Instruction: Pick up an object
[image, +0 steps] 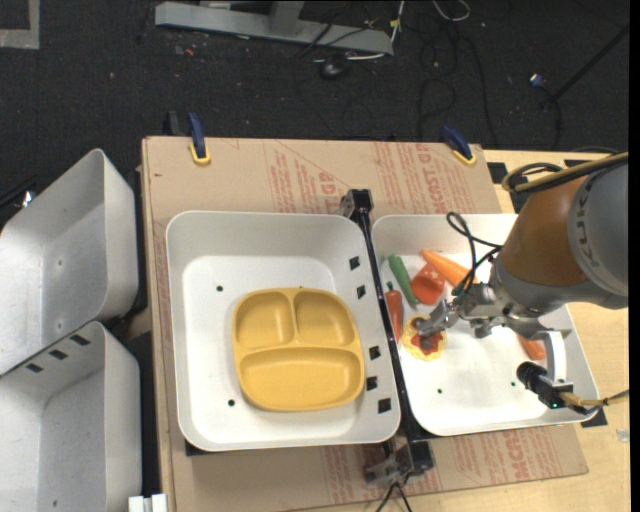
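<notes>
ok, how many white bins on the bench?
2. Left bin holds the yellow divided plate; right bin holds the small toys, under the arm.

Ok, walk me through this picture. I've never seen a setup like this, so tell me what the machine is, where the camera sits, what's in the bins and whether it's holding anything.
One camera looks down at a slant on a bench with two shallow white bins. The grey machine with the orange band is a robot arm reaching in from the right. Its gripper, a two-finger claw, is low in the right bin, over a small heap of items: an orange carrot-like piece, a green stick, red pieces and something yellow and red right under the claw. The left bin holds a yellow divided plate. I can't tell from here whether the claw has hold of anything.
</notes>
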